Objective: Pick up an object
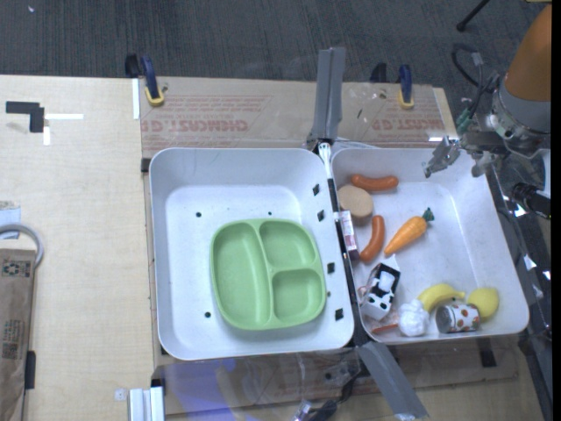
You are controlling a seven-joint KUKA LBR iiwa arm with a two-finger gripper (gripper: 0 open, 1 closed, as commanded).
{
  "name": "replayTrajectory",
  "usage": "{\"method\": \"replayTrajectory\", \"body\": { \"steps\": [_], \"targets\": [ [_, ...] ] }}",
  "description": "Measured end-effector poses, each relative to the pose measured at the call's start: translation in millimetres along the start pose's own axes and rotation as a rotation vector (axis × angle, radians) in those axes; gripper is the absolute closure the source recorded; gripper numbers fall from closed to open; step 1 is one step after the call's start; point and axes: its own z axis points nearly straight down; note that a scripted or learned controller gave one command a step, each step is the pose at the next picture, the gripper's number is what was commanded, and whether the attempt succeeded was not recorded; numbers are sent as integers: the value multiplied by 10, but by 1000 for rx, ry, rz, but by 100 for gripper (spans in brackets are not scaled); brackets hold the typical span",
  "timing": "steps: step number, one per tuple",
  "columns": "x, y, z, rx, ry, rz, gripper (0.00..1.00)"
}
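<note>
The right bin (478,226) holds several toy items. An orange sausage (375,182) lies at the back, beside a round tan bun (355,202). A second sausage (372,237) and a carrot (408,232) lie mid-bin. Along the front sit a black-and-white cow toy (379,289), a banana (438,296), a small can (456,317), a lemon (485,301) and a white lump (412,322). My gripper (458,162) hovers over the bin's back right corner, open, with nothing between its fingers, well apart from the items.
The left bin (175,235) holds a green divided plate (267,273). A grey divider bar (330,95) runs between the bins at the back. Clamps (151,86) hold a cardboard sheet behind them. The arm's body stands over the right rim.
</note>
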Motion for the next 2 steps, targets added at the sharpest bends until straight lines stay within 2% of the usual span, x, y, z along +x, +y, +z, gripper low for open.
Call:
{"method": "replayTrajectory", "body": {
  "steps": [1, 2],
  "targets": [
    [225, -237, 1190, -2, 0, -27, 0],
    [511, -686, 1195, 0, 1, 50, 0]
  ]
}}
